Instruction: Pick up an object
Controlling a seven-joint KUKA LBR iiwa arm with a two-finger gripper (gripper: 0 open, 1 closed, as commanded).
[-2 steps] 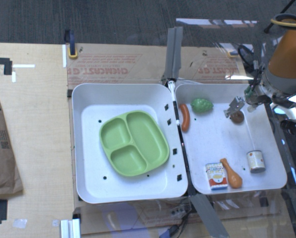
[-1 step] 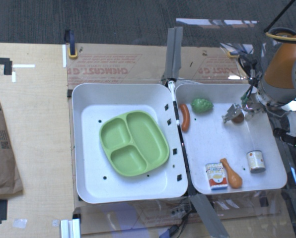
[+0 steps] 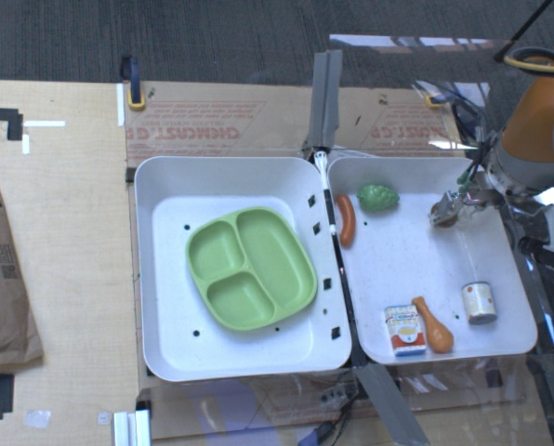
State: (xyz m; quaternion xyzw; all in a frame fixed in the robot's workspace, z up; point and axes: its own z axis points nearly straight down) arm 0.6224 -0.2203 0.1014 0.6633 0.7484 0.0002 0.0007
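The right bin (image 3: 500,342) carries the loose things that could be picked: a green, knobbly, lettuce-like lump (image 3: 377,197) near its far edge, a smooth orange-red sausage (image 3: 346,220) lying lengthwise against its left wall, and along its near edge a small carton (image 3: 405,330) with a white, red and blue printed face — the writing too small to read — an orange chicken-drumstick shape (image 3: 432,325) touching the carton's right side, and a short pale can (image 3: 479,302) on its side toward the near right corner. The gripper (image 3: 446,212) hangs over the far right part of this bin, apart from the lettuce-like lump and with nothing visible between its fingers; whether they are spread or closed I cannot tell. The arm (image 3: 534,124) behind it is grey with a glossy orange band. The left bin (image 3: 156,277), white and round-cornered, carries a light green plastic plate (image 3: 251,268) moulded into three compartments, set at a slant in its middle. Beyond both bins lies flat brown cardboard (image 3: 212,124) printed in red, the lettering reversed and hard to read. At the bench's left edge lies a brown paper bag (image 3: 3,272) with small dark print — illegible.
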